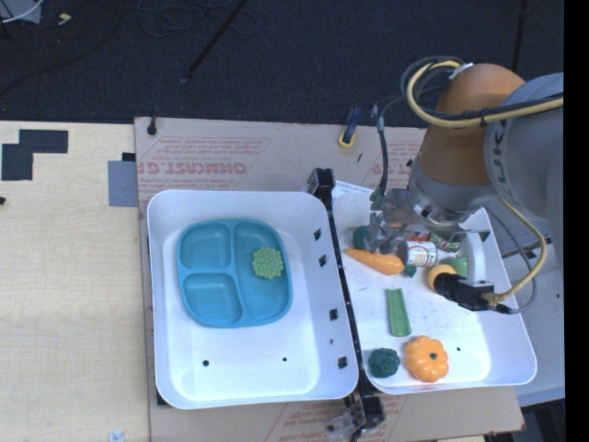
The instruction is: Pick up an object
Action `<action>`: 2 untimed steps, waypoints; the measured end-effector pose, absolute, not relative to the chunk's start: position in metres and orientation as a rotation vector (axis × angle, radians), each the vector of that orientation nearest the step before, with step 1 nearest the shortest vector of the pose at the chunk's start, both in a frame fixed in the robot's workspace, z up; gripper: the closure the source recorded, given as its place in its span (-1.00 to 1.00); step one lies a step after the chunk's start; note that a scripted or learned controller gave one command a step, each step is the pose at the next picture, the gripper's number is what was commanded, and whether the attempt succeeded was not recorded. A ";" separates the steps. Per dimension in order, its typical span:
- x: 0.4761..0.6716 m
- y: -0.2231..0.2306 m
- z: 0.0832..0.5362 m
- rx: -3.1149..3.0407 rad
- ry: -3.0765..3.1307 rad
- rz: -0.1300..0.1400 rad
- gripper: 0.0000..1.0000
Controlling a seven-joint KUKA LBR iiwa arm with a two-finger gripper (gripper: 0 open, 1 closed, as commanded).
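My gripper reaches down into the right bin near its far left corner. Just below it lies an orange carrot, pointing left. A dark teal thing sits right beside the gripper, partly hidden. A small white and red bottle lies to the right of the carrot. Closer to the front are a green stick-shaped piece, a dark green broccoli and an orange pumpkin. I see nothing held.
The left bin holds a blue divided plate with a round green bunch in its far right compartment. A raised divider separates the two bins. A yellow-green thing lies under the wrist.
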State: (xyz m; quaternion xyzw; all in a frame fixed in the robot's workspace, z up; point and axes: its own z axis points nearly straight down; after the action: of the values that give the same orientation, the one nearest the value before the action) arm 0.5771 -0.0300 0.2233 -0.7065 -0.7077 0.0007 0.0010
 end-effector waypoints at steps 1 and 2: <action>0.570 -0.038 0.236 -2.220 -2.219 0.003 1.00; 0.564 -0.042 0.225 -2.221 -2.217 0.007 1.00</action>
State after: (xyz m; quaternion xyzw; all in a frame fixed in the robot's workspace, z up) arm 0.5643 -0.0422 0.2247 -0.7077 -0.7065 0.0022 0.0020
